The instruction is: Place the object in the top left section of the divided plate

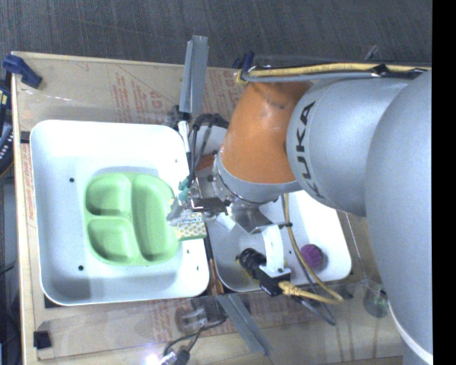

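Two bins [53,280] — claw [184,204] between

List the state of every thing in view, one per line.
Plate: green, flat in the left bin, its sections bare.
Left bin: holds the plate.
Right bin: holds a purple object, mostly under the arm.
Purple object: lying in the right bin.
Gripper: over the plate's right edge, near the gap between the bins; grip unclear.
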